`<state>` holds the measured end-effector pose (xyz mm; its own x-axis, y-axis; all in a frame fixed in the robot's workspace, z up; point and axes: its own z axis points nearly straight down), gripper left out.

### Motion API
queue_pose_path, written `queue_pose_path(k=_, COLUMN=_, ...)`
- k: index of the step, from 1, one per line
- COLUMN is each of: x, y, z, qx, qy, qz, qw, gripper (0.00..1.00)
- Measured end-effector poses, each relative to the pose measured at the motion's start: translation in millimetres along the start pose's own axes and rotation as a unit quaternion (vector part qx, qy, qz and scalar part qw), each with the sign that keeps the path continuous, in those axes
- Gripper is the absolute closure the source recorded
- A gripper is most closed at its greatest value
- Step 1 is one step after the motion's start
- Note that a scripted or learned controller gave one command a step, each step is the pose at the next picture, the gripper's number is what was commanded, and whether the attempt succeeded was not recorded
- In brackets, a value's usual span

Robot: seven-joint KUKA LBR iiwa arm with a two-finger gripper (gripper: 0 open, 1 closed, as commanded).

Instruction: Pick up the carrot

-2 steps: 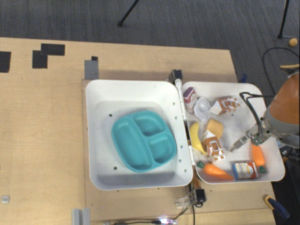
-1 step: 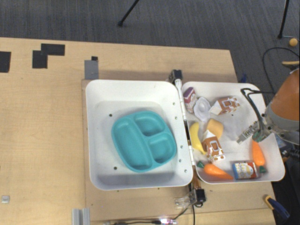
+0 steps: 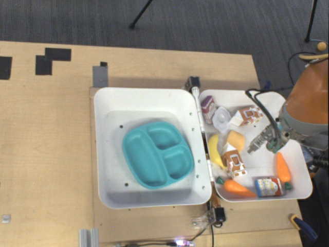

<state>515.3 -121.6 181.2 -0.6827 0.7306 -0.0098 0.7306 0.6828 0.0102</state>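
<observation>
Carrot (image 3: 282,168): lies in the right bin (image 3: 303,153), near its right wall, pointing roughly up and down, apart from the gripper.
Second carrot (image 3: 238,188): lies along the front of the same bin, beside a small can (image 3: 268,186).
Gripper (image 3: 261,141): hangs over the right bin, up and left of the first carrot; nothing visible between its fingers; how far they are spread cannot be told.
Arm (image 3: 308,99): orange band at the right edge.
Other contents: banana (image 3: 215,151), cartons and wrappers, cluttered.
Left bin (image 3: 103,138): holds a teal divided tray (image 3: 157,153).
</observation>
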Motion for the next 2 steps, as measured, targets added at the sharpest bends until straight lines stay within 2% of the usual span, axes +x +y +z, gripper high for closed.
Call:
queue_pose_path(k=1, x=-66.4, y=2.7, z=85.1, qx=0.003, qy=0.003, qz=-0.109, qw=0.9940, gripper=1.00)
queue_pose_path(k=2, x=-67.0, y=4.1, z=82.8, qx=0.002, qy=0.001, qz=-0.109, qw=0.9940, gripper=0.00)
